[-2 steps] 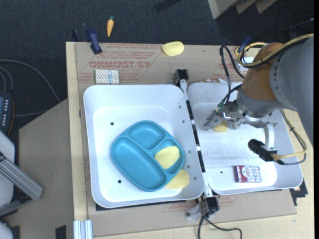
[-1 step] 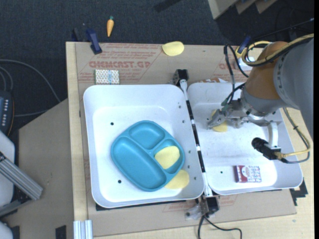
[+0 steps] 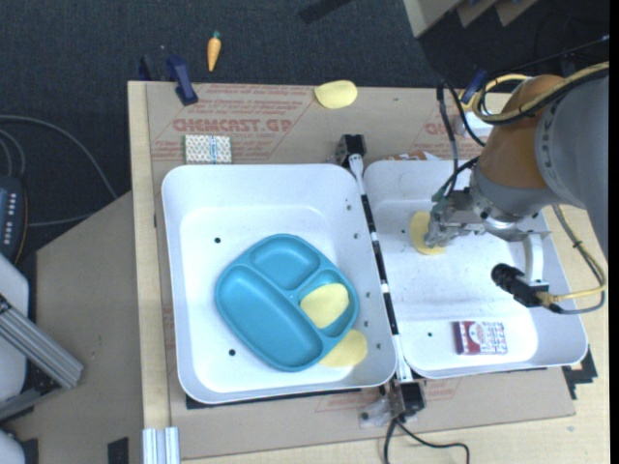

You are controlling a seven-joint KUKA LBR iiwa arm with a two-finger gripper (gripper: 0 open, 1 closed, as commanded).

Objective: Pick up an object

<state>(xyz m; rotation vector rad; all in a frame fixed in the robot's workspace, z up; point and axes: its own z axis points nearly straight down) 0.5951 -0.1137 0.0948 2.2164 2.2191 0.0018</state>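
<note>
Dark grey carpet (image 3: 116,17) surrounds the bench, with black cables (image 3: 48,153) looping across it at the left and a small orange carrot-shaped toy (image 3: 214,51) lying on it beyond the bench's far edge. On the bench, a brown cardboard sheet printed with red lettering (image 3: 242,114) lies under two shallow white bins. A pale yellow rounded piece (image 3: 336,94) and a small patterned packet (image 3: 208,149) rest on the cardboard behind the left white bin (image 3: 193,211). That bin holds a blue sectioned plastic tray (image 3: 276,303) with a yellow lump (image 3: 325,304) in one compartment and another yellow piece (image 3: 345,350) just beside the tray's near corner.

The grey arm with its orange band (image 3: 542,153) reaches over the right white bin (image 3: 542,346). Its two-finger gripper (image 3: 440,235) is down on a round pale yellow object (image 3: 422,232) near the bin's far left part; whether the tool is apart or clamped cannot be told from this angle. A small red-and-white printed card (image 3: 480,336) lies flat near the bin's front, well apart from the gripper.
</note>
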